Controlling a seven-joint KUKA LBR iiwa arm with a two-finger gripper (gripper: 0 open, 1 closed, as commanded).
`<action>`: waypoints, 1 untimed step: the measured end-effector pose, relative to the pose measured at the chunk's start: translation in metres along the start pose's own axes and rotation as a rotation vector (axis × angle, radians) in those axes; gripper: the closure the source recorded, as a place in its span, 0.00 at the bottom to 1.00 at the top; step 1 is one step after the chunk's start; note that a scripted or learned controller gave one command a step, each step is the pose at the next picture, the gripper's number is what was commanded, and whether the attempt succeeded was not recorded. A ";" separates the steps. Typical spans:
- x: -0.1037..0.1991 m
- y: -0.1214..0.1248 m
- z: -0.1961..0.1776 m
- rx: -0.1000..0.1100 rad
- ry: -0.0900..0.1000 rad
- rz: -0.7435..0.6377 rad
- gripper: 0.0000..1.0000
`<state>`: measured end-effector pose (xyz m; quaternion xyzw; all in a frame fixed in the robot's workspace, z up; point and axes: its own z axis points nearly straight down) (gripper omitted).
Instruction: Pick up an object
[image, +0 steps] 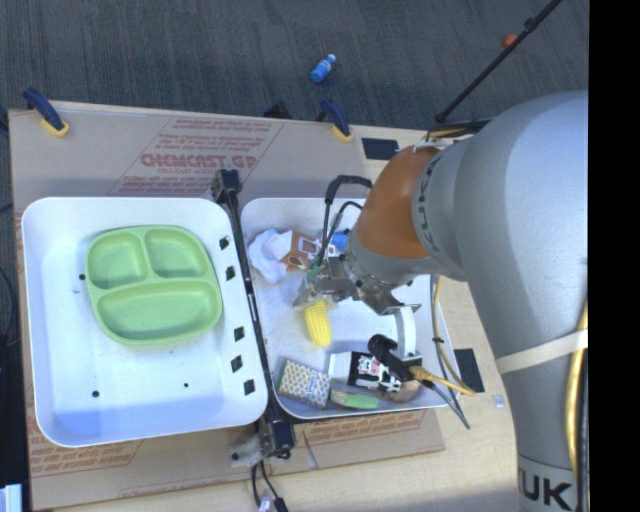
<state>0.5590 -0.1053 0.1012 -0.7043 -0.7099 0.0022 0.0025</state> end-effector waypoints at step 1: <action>0.060 0.074 -0.168 -0.009 -0.001 0.001 1.00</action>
